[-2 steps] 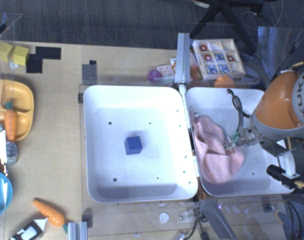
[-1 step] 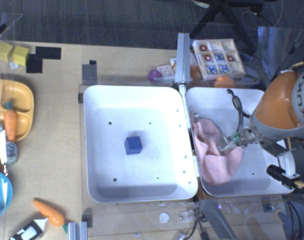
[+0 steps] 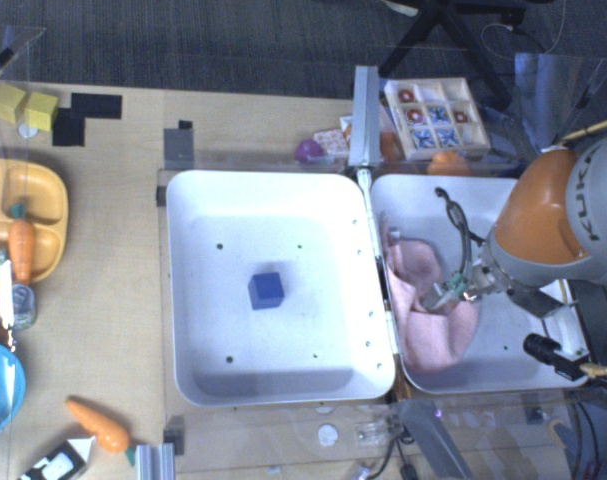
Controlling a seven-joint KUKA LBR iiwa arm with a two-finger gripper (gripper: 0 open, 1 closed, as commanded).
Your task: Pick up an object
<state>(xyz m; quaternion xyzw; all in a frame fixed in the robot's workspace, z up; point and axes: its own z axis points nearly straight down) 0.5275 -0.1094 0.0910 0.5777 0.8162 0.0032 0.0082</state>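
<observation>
Even, diffuse overhead light leaves the two shallow white plastic bins bright, faintly blue-tinted, and nearly washed out toward 12 o'clock, while the dark grey carpet at 12 o'clock stays dim. The small blue cube casts only a faint, soft shadow. The picture is slightly soft and grainy throughout, with a small glint on the orange band of the grey arm at 3 o'clock.

I count two white bins, one blue cube, one pink cloth, two toy carrots, and two yellow blocks.
</observation>
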